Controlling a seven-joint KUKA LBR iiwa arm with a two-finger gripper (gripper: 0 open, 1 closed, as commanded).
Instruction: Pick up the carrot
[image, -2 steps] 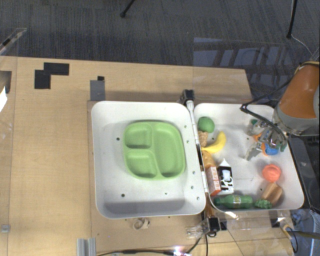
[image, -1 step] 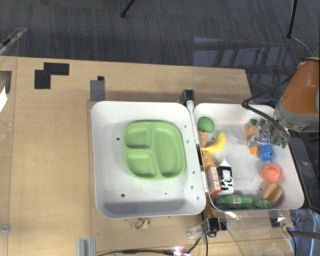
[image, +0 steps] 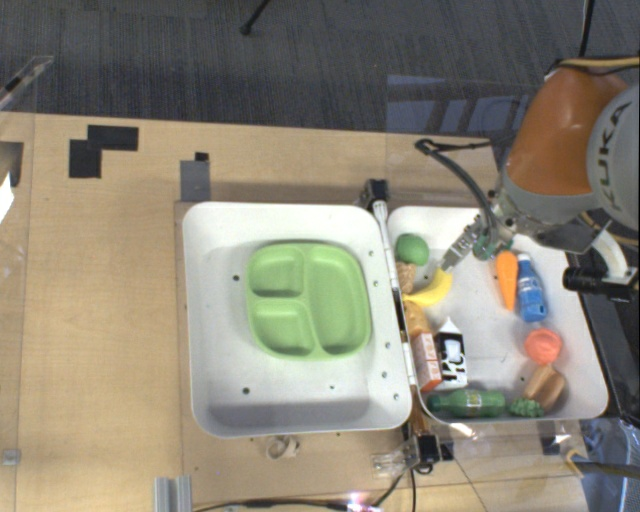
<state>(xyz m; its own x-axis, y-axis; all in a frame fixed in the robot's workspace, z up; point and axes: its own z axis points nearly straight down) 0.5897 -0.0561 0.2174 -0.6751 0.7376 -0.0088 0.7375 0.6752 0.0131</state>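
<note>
Nearest the lens, along the front wall of the right bin (image: 600, 395), lie a green cucumber (image: 468, 402) and a small piece of broccoli (image: 526, 407), with a brown cork-like piece (image: 545, 384) and a coral-pink cap (image: 543, 346) just up from them toward 1 o'clock. Left of these a black-and-white carton (image: 452, 358) leans beside a red packet (image: 427, 360). Higher up, a yellow banana (image: 430, 291) rests below a green ball (image: 411, 249).

The carrot (image: 508, 277) lies in the right bin's far half, pointing roughly 12 to 6 o'clock, touching a blue bottle (image: 530, 290) on its 3 o'clock side. The gripper (image: 478, 243) hangs just beside the carrot's upper end, at about 10 o'clock from it; whether it is parted or closed cannot be told at this size. No carrot sits in it.

The left bin (image: 215, 300) holds a green divided plate (image: 307, 299).
</note>
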